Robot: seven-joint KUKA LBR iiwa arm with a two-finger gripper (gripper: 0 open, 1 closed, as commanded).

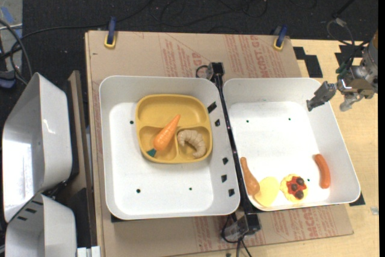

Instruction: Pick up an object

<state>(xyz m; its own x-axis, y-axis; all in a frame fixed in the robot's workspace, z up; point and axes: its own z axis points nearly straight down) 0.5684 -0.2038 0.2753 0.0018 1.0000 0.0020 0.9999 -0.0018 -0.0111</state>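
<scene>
1. The pincer (334, 99) is seen at the right edge of the camera view, above the upper right rim of the right bin (271, 93); its two dark fingers are spread apart and nothing is held between them.
2. One finger (320, 96) is seen over the bin's right wall, tilted down toward the left; the other is seen just outside that wall.
3. In the right bin, a small orange sausage (323, 170) is laid near the right wall, below the pincer and well apart from it.
4. A little pizza piece (294, 186) with red and dark toppings is placed along the bin's lower edge, just left of the sausage.
5. A pale yellow round piece (269, 189) is set beside it, touching an orange drumstick-shaped piece (249, 176) at the bin's lower left corner.
6. All four things are found in the lower part of the bin, while the pincer is kept at its upper right.
7. In the left bin (120, 129), a yellow divided plate (171, 106) is seen; a carrot (166, 133) is laid in its lower left compartment and a beige shrimp (194, 141) in its lower right one.
8. Both bins are carried by a cardboard-covered desk (180, 51).
</scene>
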